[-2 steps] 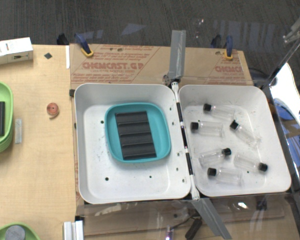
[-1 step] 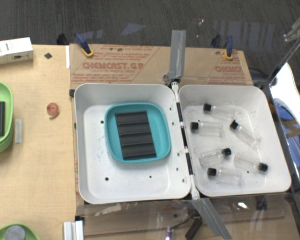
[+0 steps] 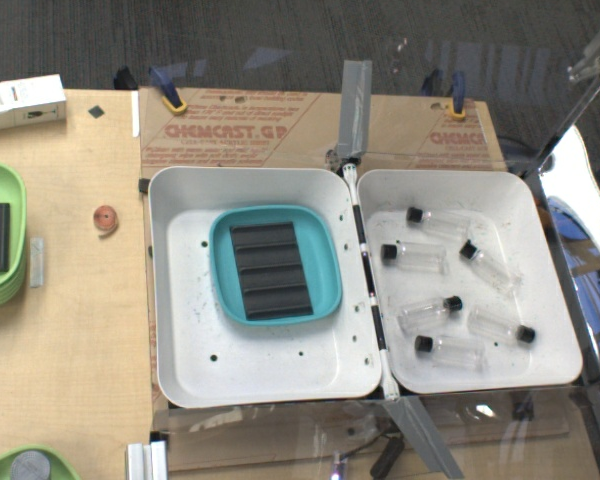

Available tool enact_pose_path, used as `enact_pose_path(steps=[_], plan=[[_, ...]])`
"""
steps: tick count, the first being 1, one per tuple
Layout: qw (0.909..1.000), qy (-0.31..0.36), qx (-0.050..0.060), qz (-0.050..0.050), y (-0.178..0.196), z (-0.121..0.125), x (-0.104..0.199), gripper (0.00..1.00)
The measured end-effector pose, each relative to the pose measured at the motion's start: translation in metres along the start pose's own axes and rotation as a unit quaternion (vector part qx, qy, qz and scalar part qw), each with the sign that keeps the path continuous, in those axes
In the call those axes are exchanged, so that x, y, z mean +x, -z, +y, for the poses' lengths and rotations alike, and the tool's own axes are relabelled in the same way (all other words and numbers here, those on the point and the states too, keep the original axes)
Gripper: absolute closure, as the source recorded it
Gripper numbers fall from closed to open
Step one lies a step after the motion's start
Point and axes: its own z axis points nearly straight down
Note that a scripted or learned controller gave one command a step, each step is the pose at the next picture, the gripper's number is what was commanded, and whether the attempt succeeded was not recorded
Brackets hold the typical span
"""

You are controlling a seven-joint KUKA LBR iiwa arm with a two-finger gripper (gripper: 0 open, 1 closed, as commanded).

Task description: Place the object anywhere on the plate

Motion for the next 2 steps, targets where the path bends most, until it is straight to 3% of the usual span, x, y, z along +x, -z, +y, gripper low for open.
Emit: enact_pose_path(steps=[2], plan=[[0.9981,-0.061,0.001,0.0,-0.0012,-0.0004,0.0034,0.0]])
